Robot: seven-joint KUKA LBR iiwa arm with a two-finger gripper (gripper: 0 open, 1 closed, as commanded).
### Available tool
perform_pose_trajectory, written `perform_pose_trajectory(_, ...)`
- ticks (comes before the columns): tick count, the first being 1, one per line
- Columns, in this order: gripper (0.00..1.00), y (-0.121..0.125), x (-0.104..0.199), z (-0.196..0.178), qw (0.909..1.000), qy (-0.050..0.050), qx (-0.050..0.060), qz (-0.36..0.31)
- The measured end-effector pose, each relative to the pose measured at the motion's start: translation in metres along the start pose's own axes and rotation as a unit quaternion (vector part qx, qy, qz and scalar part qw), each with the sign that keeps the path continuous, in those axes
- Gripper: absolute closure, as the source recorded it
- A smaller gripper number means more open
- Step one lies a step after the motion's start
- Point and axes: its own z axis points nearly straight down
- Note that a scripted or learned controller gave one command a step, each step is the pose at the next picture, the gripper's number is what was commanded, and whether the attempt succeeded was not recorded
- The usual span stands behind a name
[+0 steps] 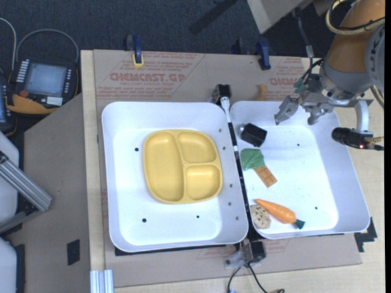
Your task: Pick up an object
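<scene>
Here we find the pincer (300, 110) open and empty above the right bin's (342, 182) far edge — clear of the carrot (276, 211) lying near its front corner, so approach remains unobstructed.

Arm enters from upper right, orange band above wrist, wrist angled down-left. Gripper (300, 113) hangs over the right bin's (342, 163) far edge, fingers (284, 112) spread apart, nothing between them.
</scene>
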Motion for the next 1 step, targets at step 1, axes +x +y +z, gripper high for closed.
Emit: perform_pose_trajectory(1,0.00,0.0033,0.0003,-0.0090,1.0000,-0.001,-0.008,-0.001)
